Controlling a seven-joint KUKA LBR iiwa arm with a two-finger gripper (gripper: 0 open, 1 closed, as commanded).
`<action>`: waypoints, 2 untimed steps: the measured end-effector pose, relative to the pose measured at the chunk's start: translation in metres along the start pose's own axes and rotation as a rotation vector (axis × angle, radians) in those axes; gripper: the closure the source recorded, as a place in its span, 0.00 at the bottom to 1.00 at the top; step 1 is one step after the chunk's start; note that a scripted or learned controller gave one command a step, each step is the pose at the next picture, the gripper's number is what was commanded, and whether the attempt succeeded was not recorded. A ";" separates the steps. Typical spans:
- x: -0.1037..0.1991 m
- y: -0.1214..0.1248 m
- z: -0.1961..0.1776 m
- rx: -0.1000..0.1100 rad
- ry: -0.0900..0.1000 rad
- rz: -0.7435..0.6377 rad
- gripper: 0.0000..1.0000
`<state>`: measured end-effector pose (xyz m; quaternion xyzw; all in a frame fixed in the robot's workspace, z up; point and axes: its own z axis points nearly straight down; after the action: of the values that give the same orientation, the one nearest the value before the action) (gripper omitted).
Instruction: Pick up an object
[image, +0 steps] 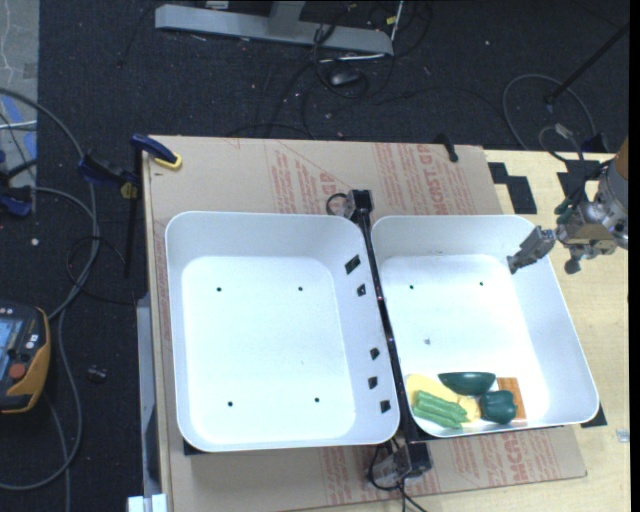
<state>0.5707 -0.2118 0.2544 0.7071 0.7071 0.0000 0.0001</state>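
Four small items sat clustered in the lower-right corner of the right shallow white plastic bin (560, 330): a ridged green plastic piece (440, 408), a dark green bowl-shaped piece (467, 381), a teal blob (498, 406), and a flat yellow piece (425, 386) beneath them. The two-finger gripper (545, 250) hung at the frame's right edge, over the bin's upper-right rim, well apart from the cluster; whether the claw was spread or pressed together could not be told. Risk: crowded items against the bin wall could block a finger or cause a double grab.
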 end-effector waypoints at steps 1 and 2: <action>0.006 0.000 0.061 0.005 0.002 -0.001 0.00; 0.011 -0.006 0.107 0.004 0.001 0.000 0.00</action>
<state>0.5647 -0.2007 0.1479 0.7070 0.7072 -0.0010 -0.0018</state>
